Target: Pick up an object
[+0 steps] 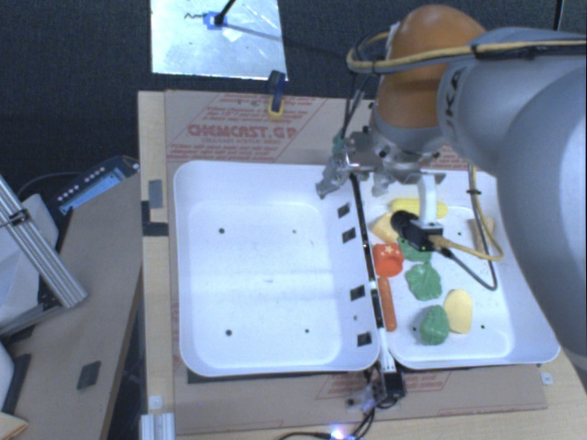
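Hanging over the far end of the seam where the two bins met, the tool (330,181) sat low at the end of the grey arm with the orange band (477,90), which reached in from the right. Whether the tool was wide or narrow could not be told. The shallow white left bin (197,337) lay on one side of the seam and the shallow white right bin (523,342) on the other. Both rested on a brown cardboard sheet with red lettering (238,128).

All the loose things lay in the right bin, gathered toward its inner wall. A long yellow banana-like toy piece (433,209) lay farthest back, partly hidden by the wrist. A small yellow wedge (382,227) sat just in front of it. Next came a round red-orange toy vegetable (388,260), and beside that a flat green leafy piece (424,280). A slim orange carrot (389,308) lay along the seam, nearer the front. At the front a round green lump (433,324) and a yellow lemon-shaped piece (459,310) sat close together, apparently touching. The tool hung well behind these front pieces, nearer the yellow wedge than anything else.
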